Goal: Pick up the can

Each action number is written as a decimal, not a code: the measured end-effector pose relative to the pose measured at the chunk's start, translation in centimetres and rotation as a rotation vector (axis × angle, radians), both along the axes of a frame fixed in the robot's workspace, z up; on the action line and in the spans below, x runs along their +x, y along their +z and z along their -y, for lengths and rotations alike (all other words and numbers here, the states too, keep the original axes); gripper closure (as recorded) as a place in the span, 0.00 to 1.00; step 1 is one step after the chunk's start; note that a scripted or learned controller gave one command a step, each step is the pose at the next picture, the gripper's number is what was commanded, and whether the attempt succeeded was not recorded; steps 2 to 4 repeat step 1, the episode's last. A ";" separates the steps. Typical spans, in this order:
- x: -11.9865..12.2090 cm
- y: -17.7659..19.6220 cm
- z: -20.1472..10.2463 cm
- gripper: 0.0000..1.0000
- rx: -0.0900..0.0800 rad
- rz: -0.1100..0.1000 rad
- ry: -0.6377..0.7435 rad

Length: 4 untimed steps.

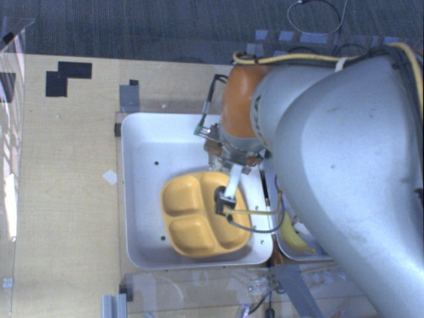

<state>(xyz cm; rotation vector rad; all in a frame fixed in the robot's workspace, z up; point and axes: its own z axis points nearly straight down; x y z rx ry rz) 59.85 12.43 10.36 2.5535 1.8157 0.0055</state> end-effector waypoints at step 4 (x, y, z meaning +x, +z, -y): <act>3.7 16.2 -2.4 1.00 0.005 -0.008 -0.279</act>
